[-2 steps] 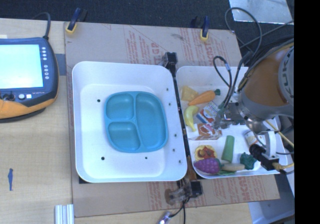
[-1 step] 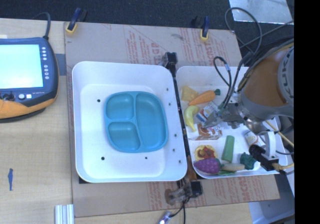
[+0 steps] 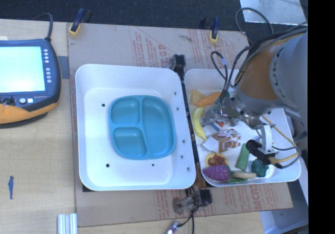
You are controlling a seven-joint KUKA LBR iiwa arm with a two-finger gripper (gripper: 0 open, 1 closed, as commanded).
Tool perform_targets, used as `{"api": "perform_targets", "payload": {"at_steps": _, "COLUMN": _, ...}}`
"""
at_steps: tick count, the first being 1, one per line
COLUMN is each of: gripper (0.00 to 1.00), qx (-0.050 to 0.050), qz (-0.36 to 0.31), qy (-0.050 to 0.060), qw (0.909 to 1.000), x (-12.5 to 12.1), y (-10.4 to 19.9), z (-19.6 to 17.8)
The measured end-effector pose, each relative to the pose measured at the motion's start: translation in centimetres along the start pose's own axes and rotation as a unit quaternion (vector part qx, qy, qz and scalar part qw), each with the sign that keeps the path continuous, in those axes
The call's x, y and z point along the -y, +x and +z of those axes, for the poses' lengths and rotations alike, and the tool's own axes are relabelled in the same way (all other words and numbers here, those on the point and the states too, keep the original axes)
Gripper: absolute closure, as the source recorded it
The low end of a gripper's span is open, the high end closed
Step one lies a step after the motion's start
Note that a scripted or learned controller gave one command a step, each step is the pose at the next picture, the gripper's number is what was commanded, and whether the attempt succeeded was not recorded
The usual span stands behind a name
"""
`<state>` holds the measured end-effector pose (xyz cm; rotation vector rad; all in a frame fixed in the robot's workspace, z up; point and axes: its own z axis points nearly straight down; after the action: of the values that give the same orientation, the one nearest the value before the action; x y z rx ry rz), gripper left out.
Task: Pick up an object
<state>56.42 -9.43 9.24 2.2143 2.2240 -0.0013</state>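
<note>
Left bin: shallow white plastic bin (image 3: 89,123) w/ blue 3-compartment plate (image 3: 142,126) at centre; bare white margin all round.
Right bin: white bin (image 3: 293,173), crowded; rims of both bins touch.
Arm: grey arm w/ orange band (image 3: 261,78) enters from 3 o'clock, wrist low over right bin.
Pincer: pincer (image 3: 217,115) near bin's 10 o'clock; spread or pressed, can't tell.
Objects: yellow banana (image 3: 198,124) at 9 o'clock edge, orange carrot (image 3: 208,99) at 11, small house-print box (image 3: 226,140) centre, purple grapes (image 3: 219,173) at 7, green cylinder (image 3: 242,157) at 5.
Around: tablet-like screen pendant (image 3: 23,70) on bench, 9 o'clock.

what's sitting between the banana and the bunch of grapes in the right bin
In the camera view, a small white and brown house-shaped toy lies between the banana and the purple grapes, with a scrap of white card beside it.
</note>
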Motion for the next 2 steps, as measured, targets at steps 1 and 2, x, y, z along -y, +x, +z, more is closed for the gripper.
{"api": "perform_targets", "payload": {"at_steps": 1, "gripper": 0.00, "qx": -0.002, "qz": 0.000, "qy": 0.002, "qw": 1.0000, "x": -7.6, "y": -2.0, "z": 0.0}}
{"api": "perform_targets", "payload": {"at_steps": 2, "gripper": 0.00, "qx": -0.001, "qz": 0.000, "qy": 0.003, "qw": 1.0000, "x": -0.2, "y": -1.6, "z": 0.1}}
